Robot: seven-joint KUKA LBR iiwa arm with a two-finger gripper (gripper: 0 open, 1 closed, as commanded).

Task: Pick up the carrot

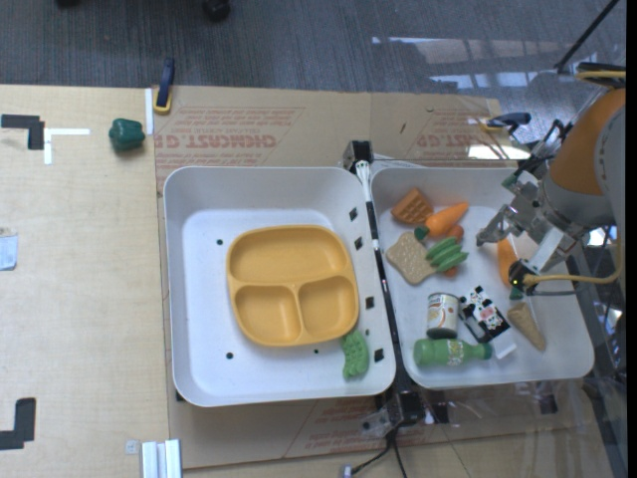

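Gripper (510,235) hangs over the right bin (567,361) near its far right side; whether it is wide or narrow cannot be told. Carrot (444,217) lies apart to its left, between a waffle (411,207) and a green pod (447,254). Best approach: come straight down over the orange body, clear of both neighbours.

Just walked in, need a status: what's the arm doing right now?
The arm's gripper is over the right side of the right bin, apart from the carrot, which lies near the bin's upper middle beside a cracker and green pea pod. Nothing shows between its fingers. The left bin holds a yellow tray.
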